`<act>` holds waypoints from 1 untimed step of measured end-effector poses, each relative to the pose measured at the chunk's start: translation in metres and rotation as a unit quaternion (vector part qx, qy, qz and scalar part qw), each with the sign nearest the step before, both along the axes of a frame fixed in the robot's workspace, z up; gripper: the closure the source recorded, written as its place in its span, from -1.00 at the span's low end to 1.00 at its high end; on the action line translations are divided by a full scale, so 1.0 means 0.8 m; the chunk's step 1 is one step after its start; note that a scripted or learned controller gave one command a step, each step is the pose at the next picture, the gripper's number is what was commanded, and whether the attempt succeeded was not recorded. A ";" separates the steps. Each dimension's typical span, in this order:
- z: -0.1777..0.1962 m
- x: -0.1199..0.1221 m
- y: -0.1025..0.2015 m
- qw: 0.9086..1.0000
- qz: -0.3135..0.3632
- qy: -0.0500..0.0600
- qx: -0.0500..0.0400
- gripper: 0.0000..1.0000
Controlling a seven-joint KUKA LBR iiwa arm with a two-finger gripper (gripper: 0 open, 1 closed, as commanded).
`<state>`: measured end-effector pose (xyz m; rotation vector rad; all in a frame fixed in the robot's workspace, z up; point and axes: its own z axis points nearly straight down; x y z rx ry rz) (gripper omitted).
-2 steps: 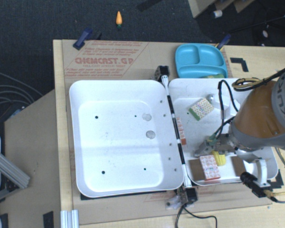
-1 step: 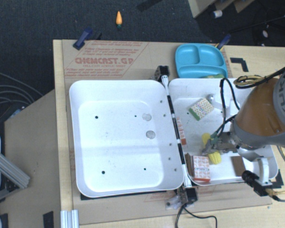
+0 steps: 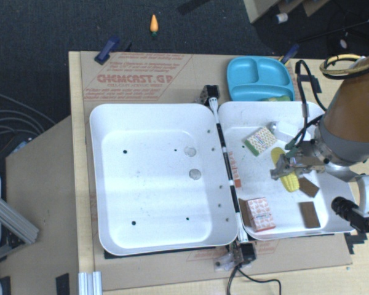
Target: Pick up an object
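Observation:
My gripper (image 3: pixel 285 165) hangs low over the middle of the right bin (image 3: pixel 258 118), right above two yellow pieces: a smooth one (image 3: pixel 277 155) and a ribbed corn-like one (image 3: pixel 290 182). Its fingers are hidden by the wrist body. Other objects lie in the same bin: a checkered green-white packet (image 3: pixel 261 141) to the upper left, a pink patterned box (image 3: pixel 259 214) at the front, a brown block (image 3: pixel 309 214) at the front right, and another brown piece (image 3: pixel 309 188) beside the corn.
The left bin (image 3: pixel 154 177) holds two small grey discs (image 3: pixel 192 163). A blue divided tray (image 3: pixel 260 78) sits behind the right bin. Black cable runs along the arm at the right. A blue clip (image 3: pixel 106 51) lies at the board's far left corner.

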<state>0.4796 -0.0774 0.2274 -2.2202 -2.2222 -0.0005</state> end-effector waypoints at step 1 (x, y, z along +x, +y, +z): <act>0.009 0.000 0.069 1.000 0.000 0.000 0.000 1.00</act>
